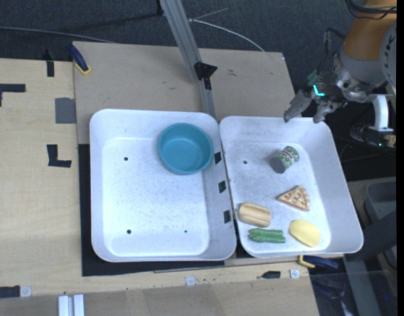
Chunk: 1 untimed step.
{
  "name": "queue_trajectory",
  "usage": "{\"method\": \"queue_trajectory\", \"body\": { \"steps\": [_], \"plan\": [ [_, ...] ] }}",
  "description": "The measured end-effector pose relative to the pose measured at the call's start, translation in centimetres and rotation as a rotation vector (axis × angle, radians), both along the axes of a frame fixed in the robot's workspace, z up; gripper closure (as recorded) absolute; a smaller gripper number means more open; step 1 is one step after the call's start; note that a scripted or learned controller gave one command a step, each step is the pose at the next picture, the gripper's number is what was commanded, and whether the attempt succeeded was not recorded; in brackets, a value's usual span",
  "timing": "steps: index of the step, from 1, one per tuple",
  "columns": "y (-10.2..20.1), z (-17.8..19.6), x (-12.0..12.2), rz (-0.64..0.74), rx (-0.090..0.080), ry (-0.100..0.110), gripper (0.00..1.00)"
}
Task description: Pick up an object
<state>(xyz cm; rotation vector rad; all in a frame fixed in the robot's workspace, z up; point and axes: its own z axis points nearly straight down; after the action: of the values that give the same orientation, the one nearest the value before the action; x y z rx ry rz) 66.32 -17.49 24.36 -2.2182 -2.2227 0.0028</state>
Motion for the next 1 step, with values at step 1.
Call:
{"method": "queue_trajectory", "body": {
  "steps": [1],
  "plan": [
    [0.0,0.07,0.03,0.0,0.0,-0.001,0.0]
  ]
}}
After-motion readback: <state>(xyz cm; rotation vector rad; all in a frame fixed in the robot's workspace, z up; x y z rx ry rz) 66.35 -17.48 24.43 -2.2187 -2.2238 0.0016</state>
